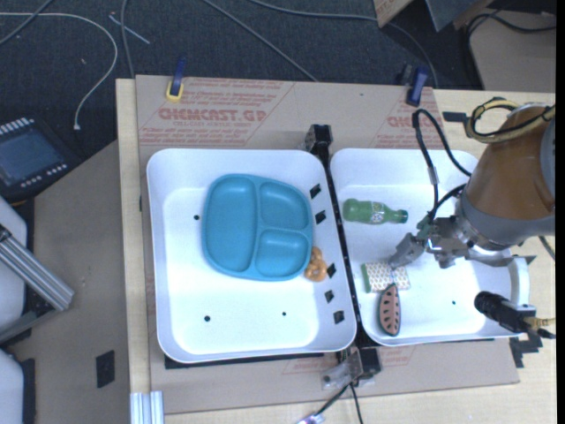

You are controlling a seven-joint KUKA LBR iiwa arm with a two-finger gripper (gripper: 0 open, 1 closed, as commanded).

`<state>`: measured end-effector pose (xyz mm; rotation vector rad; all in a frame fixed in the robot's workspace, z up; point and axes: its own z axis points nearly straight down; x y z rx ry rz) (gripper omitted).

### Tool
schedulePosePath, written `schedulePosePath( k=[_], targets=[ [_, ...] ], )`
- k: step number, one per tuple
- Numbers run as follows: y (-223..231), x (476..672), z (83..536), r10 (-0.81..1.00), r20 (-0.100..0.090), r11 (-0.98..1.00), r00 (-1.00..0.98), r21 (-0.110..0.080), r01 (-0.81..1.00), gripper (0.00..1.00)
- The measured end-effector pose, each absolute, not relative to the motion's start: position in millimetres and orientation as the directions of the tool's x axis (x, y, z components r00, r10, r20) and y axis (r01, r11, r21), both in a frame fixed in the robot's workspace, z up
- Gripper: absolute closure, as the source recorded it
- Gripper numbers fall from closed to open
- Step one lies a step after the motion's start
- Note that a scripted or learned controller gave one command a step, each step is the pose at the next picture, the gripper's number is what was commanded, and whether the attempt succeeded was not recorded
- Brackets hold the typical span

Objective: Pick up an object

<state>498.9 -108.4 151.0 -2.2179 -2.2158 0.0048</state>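
The claw (415,247), its grip state impossible to tell, is hovering in the right bin (459,168) just beside the mesh pad (387,277), so approach is underway; next, lowering and closing onto it.

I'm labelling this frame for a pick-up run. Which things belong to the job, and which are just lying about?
Job:
gripper
green bottle, right bin
patterned cloth, right bin
watermelon slice, right bin
blue divided plate, left bin
small orange item, left bin

Lying about:
blue clamps on the board
cables on the floor
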Motion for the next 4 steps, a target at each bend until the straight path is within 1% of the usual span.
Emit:
schedulePosePath(
  k=[1,2,3,4],
  targets=[
    [-110,499.1,108,1.0,0.003,-0.001,0.001,-0.007,1.0,0.0],
    [-109,501.5,88,1.0,0.006,0.001,-0.001,0.001,1.0,0.0],
    [-110,504.2,102,1.0,0.002,0.0,0.0,0.012,1.0,1.0],
    [-111,510.0,146,1.0,-0.001,0.001,-0.001,0.005,1.0,1.0]
  ],
)
